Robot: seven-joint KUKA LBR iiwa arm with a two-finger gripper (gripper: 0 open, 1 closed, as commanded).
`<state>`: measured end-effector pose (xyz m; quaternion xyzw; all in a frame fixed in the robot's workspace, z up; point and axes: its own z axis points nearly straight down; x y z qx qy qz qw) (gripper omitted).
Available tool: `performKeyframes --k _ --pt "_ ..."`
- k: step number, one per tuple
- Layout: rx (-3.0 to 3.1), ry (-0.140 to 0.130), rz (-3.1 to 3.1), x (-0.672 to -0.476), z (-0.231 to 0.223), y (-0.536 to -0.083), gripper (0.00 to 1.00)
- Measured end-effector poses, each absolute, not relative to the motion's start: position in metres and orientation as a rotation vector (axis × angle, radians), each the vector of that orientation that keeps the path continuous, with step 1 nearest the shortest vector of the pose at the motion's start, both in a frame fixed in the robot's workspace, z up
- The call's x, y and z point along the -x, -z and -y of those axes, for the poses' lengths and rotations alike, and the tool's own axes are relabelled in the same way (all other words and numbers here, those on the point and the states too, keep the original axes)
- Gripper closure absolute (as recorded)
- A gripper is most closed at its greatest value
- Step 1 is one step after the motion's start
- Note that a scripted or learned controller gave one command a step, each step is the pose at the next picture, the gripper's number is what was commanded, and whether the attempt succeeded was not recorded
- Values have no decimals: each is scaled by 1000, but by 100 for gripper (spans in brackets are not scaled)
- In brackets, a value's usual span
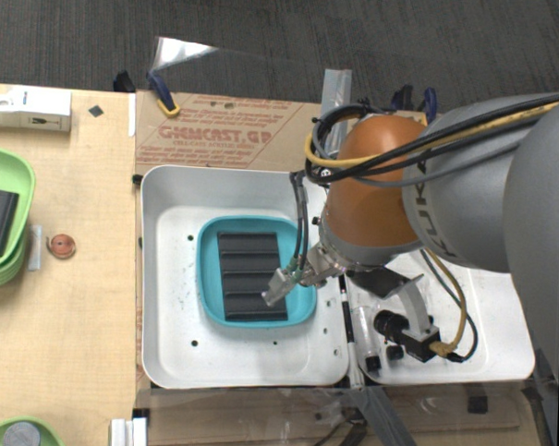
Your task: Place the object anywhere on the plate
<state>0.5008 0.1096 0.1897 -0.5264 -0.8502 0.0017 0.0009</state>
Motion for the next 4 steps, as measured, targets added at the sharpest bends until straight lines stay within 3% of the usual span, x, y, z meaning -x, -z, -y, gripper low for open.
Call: performKeyframes --k 4 --pt "1653 -5 2670 -501 -110 -190 0"
